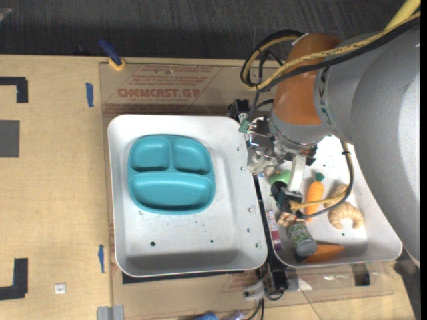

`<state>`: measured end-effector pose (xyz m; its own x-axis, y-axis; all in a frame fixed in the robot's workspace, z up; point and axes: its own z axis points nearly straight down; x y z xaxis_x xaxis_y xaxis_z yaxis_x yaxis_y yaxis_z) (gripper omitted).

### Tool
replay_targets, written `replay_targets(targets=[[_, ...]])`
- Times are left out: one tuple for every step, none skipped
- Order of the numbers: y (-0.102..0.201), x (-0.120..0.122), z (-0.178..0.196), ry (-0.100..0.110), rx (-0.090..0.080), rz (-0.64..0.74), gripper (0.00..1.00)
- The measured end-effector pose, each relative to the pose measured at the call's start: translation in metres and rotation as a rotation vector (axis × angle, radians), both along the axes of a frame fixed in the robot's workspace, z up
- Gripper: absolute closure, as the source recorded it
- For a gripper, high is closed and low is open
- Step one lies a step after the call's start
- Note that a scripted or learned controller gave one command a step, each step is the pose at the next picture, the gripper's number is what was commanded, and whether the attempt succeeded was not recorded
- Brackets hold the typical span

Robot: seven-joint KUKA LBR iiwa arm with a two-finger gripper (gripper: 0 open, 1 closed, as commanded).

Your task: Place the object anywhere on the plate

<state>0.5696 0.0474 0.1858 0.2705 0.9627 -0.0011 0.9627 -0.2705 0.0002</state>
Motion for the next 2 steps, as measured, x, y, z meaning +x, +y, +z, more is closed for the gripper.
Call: replay_targets(targets=[[0.000,0.000,0.000,0.000,0.000,0.000,0.00],[-0.049,-0.046,0.026,0.001,0.001,0.431,0.00]])
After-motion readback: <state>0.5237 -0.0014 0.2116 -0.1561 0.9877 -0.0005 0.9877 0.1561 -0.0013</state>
